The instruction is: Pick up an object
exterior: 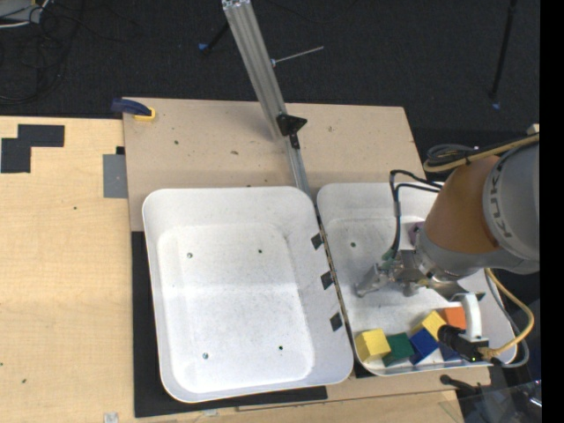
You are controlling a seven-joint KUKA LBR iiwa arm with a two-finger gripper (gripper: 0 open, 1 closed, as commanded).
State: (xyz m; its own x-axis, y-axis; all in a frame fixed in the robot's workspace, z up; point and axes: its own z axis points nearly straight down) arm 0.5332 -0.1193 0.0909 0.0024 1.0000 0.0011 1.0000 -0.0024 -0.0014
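My gripper [374, 282] hangs low over the middle of the right bin [352, 214], reaching in from the right under the grey and orange wrist. I see nothing held in it. Several blocks lie bunched in the bin's near right corner: a yellow block [372, 343], a green block [397, 349], a blue block [425, 346], a second yellow block [434, 322] and an orange block [454, 315]. They lie a short way in front of and to the right of the gripper, apart from it.
The left bin [233, 289] sits beside the right one, with black clips [327, 279] along the shared rim. A slanted aluminium bar [262, 73] rises behind the bins. A yellow and blue tool [134, 108] lies at the bench's far left corner.
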